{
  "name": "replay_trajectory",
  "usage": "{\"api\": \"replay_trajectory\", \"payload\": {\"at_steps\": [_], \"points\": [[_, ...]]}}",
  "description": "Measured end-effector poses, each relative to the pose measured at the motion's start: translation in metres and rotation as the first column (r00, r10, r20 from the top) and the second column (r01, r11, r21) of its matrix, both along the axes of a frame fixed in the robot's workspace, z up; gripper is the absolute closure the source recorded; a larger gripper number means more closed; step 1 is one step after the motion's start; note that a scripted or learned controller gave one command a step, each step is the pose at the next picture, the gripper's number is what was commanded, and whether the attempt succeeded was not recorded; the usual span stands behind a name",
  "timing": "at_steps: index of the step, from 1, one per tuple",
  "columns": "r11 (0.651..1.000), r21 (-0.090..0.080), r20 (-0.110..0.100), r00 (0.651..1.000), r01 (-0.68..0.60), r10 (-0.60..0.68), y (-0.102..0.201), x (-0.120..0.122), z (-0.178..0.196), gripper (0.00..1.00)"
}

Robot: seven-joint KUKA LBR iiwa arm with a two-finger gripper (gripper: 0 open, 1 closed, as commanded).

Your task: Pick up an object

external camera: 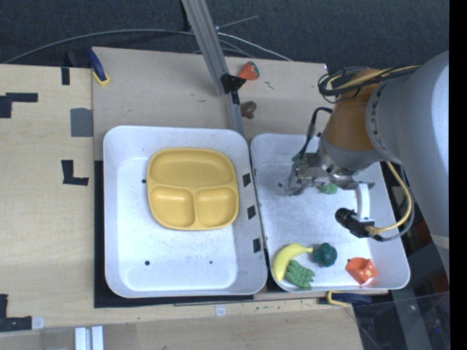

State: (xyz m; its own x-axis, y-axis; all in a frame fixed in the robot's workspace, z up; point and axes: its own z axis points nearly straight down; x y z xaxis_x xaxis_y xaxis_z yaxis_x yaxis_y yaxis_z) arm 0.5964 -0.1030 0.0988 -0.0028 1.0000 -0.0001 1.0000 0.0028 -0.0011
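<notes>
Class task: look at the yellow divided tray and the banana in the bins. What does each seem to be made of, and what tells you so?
Yellow divided tray: likely moulded plastic, with a smooth, slightly matte finish, uniform colour and rounded compartment ridges.
Banana: probably a plastic toy, with even, saturated yellow and no blemishes; the picture is too small to be sure.

Along the right bin's near edge lie a curved yellow plastic banana (286,256) touching a bumpy light-green toy (298,273), a dark-green round toy (325,254) just beside them, and, near the corner, an orange-red chunky toy (360,269).
</notes>
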Motion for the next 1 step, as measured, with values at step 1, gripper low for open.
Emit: {"api": "replay_trajectory", "payload": {"at_steps": [1], "points": [[1.0, -0.001, 0.006, 1.0, 0.001, -0.001, -0.0029, 0.007, 0.0612, 1.0]]}}
